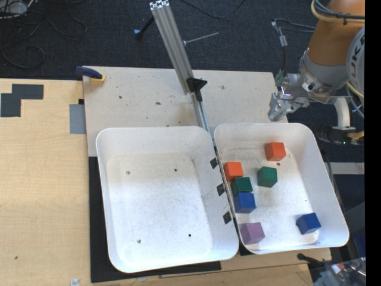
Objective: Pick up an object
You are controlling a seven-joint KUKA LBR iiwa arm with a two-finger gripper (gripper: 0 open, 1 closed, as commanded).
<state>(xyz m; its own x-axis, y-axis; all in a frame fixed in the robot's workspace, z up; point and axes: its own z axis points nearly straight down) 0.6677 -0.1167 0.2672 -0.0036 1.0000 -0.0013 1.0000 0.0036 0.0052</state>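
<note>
Speckled white bins (155,137) on pale bench (137,97)

Two shallow white plastic bins, the left one (113,159) and the right one (321,159), look smooth with a soft sheen, speckled with dark marks. The pale wooden surface (36,177) shows matt grain. A ribbed silvery metal rail (172,40) gleams dully. The small coloured cubes, such as the orange one (274,151), look matt.
</note>
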